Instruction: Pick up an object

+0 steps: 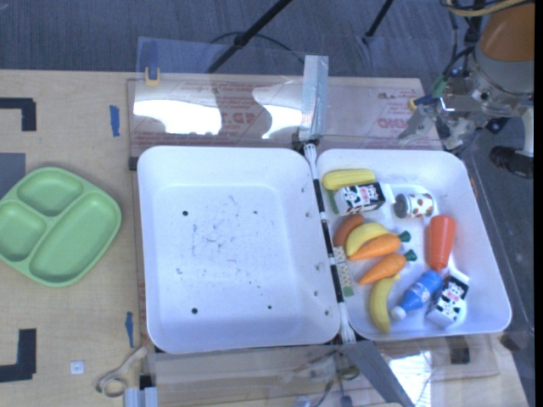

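On the wooden bench (68,100), two white bins (161,176).

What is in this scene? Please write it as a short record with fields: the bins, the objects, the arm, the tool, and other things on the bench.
left bin: white, holds no objects
right bin: white, holds all the toy items
objects: yellow banana, cow-print carton, small cup, large carrot, two small carrots, blue bottle, second carton
arm: at upper right, beyond the right bin
tool: above the bin's far edge, holding nothing visible
other: green divided plate at left
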Tool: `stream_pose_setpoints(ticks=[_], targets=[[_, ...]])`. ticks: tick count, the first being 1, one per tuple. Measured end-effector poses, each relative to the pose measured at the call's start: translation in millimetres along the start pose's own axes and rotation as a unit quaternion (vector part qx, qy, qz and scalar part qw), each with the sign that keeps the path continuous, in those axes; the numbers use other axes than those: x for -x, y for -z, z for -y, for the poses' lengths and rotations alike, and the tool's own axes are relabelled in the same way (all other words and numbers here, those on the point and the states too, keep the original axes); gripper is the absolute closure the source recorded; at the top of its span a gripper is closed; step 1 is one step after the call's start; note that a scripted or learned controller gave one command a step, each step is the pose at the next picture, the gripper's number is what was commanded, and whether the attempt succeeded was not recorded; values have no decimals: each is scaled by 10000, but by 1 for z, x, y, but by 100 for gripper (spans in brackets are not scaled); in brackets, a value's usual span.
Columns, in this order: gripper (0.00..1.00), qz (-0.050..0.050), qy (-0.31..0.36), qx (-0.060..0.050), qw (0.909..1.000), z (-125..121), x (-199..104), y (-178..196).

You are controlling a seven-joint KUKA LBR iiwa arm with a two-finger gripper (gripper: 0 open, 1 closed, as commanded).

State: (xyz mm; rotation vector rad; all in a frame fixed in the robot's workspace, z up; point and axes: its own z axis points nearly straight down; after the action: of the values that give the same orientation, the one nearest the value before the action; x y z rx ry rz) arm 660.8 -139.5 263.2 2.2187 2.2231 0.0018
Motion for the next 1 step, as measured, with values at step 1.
stream_pose_setpoints(ticks=[1], targets=[[0, 14, -52, 57, 10000, 38, 12, -132]])
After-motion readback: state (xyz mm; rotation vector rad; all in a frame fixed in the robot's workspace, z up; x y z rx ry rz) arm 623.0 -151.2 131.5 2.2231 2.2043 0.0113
